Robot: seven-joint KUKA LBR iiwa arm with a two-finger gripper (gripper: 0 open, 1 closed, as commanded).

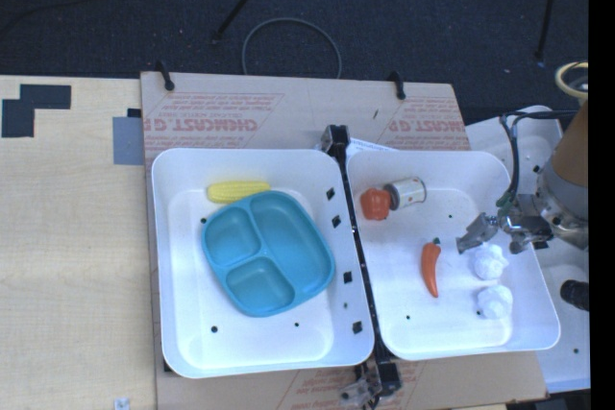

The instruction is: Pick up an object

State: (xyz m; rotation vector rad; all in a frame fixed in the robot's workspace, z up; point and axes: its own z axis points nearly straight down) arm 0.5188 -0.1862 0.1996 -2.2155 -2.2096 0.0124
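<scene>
Nothing had been picked up yet. The gripper (488, 235) hung low over the right bin (461, 341), fingers spread and pinching nothing, just above a white ball (489, 263). A second white ball (495, 301), a chili (430, 268) and a tomato (376, 203) lay nearby. The grasp and lift remained.
</scene>
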